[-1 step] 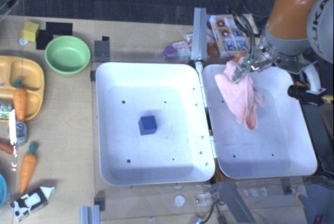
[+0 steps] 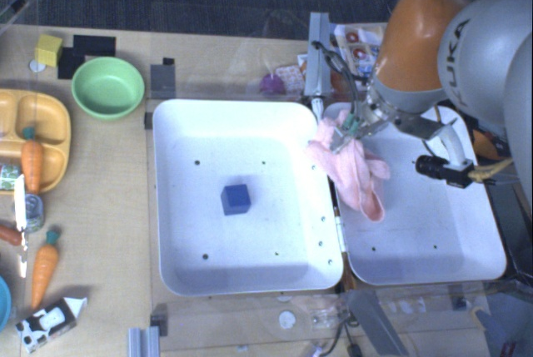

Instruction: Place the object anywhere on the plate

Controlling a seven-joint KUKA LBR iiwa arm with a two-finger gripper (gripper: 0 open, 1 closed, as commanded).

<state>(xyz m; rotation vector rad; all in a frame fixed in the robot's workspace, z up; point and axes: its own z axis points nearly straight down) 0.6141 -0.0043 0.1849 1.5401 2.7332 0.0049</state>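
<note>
A pink cloth (image 2: pixel 358 172) drapes over the wall between the two bins, its top bunched up and its tail lying in the right bin (image 2: pixel 433 239). My gripper (image 2: pixel 348 129) is at that bunched top, shut on the fabric, which hangs from its fingers. A small blue cube (image 2: pixel 236 198) rests near the middle of the left bin (image 2: pixel 200 139). The yellow divided plate (image 2: pixel 46 110) lies on the bench at the far left, well away from the gripper, with a toy carrot (image 2: pixel 32 166) lying in it.
A green bowl (image 2: pixel 107 86) stands behind the plate, next to yellow and black blocks (image 2: pixel 50 49). Another carrot (image 2: pixel 44 262) and a small cow-patterned carton (image 2: pixel 50 320) lie at the front left. Clutter sits behind the bins near the metal post (image 2: pixel 316 56).
</note>
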